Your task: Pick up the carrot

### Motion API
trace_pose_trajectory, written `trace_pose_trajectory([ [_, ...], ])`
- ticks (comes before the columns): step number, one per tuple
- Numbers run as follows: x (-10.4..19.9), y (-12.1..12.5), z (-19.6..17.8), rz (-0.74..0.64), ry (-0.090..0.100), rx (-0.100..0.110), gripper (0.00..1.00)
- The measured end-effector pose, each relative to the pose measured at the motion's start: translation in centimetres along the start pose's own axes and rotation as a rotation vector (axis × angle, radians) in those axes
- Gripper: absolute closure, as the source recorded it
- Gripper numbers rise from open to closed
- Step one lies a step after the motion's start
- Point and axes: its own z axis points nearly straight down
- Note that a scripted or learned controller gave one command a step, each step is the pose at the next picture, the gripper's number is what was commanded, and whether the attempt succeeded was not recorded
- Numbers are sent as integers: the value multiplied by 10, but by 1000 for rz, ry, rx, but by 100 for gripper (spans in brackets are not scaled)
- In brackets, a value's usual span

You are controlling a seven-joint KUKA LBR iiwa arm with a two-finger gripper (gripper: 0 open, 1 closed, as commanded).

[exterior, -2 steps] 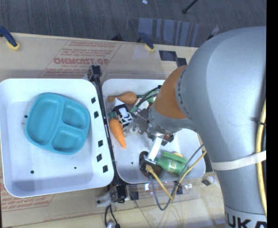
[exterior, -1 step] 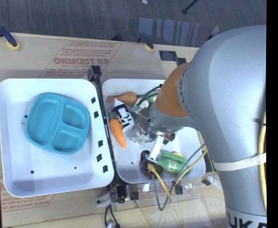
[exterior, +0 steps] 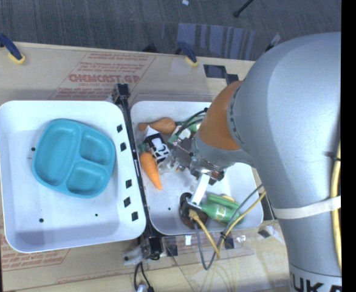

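The green bottle (exterior: 217, 208) lies near the right bin's (exterior: 166, 221) front edge, at about five o'clock from the gripper (exterior: 179, 152). The carrot (exterior: 150, 169) lies by the bin's left wall, at about eight o'clock from the gripper and apart from it. Whether the gripper is open cannot be told; the blue divided plate (exterior: 74, 157) sits in the left bin (exterior: 20, 224).

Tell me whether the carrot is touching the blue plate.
Apart. The camera view shows the carrot in the right bin by its left wall, while the blue plate lies in the left bin, with the bin walls between them.

light: bright, even, overhead | shadows: soft, short | glare: mild on white bins (exterior: 14, 163) | focus: slightly soft
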Motion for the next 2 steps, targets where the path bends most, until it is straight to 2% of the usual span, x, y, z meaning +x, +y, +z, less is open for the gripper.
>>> trace_pose_trajectory([
  [1, -11, -22, 9, 53, -1, -9, 0],
  [2, -10, -22, 0, 45, -1, -3, 100],
])
